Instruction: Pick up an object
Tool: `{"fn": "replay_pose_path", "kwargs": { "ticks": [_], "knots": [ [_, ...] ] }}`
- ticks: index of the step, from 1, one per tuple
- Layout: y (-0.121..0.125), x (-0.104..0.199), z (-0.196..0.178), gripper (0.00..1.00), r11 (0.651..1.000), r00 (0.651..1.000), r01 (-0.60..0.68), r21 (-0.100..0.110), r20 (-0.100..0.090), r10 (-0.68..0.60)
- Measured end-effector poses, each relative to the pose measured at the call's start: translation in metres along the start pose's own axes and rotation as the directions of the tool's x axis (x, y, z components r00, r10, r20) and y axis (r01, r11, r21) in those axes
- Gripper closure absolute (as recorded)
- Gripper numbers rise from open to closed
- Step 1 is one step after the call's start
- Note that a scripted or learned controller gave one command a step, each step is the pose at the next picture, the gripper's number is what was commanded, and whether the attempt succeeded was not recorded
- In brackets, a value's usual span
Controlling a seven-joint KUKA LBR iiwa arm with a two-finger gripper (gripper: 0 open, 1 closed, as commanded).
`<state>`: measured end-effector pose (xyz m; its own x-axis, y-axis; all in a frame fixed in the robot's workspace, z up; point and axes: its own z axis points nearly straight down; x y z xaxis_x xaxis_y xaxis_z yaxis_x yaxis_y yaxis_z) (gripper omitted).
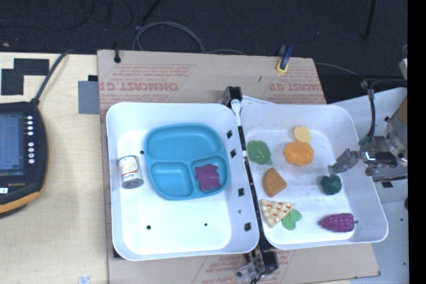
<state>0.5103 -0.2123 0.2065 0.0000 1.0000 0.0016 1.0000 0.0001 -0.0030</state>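
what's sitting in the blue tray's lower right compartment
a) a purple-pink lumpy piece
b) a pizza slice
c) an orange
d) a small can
a, a purple-pink lumpy piece lies in the lower right compartment of the blue tray, while the small can lies beside the tray on its left and the pizza slice and the orange are in the right bin.

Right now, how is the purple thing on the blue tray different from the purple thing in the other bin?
The purple piece on the blue tray sits in the tray's small right compartment in the left bin; the purple grapes lie straight on the right bin's floor. The tray piece looks squarish and pinker; the grapes look long and bumpy. Both are purple toy foods.
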Motion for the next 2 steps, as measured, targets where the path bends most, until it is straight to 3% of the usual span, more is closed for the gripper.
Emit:
{"fn": "replay_pose_path", "kwargs": {
  "ticks": [1,2],
  "knots": [
    [0.055,0.088,0.121,0.00,1.000,1.000,0.007,-0.006,0.002,-0.007],
    [0.132,0.061,0.118,0.00,1.000,1.000,0.004,-0.008,0.004,-0.004]
  ]
}}
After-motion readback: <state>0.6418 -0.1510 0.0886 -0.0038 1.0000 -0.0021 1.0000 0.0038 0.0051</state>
